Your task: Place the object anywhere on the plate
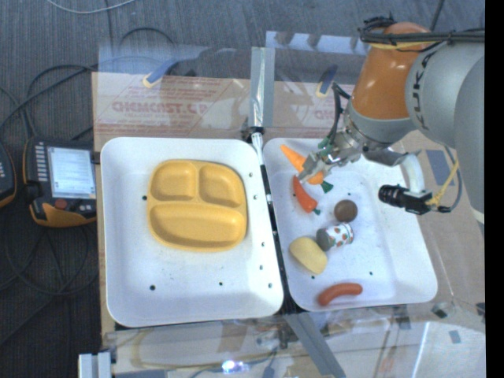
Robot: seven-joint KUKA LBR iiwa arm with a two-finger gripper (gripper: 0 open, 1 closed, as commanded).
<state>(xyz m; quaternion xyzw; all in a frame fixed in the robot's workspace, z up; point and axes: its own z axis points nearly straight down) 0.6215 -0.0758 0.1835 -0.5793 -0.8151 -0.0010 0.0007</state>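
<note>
A yellow divided plate [197, 205] lies in the left white bin [126, 290]. In the right bin [394, 266], my gripper [324, 161] hangs low over the far left part. An orange carrot [293, 157] lies just left of it. A second orange piece with a green tip [317, 179] sits right under it. A red-orange carrot [305, 196] rests a little nearer, along the bin's left wall. I see nothing clearly lifted by the gripper.
Also in the right bin are a brown ball [345, 209], a small patterned can [336, 235], a yellow potato-like lump [308, 254] and a red sausage [340, 292]. A black fitting [402, 197] sticks in from the right. A handheld controller [64, 181] lies left of the bins.
</note>
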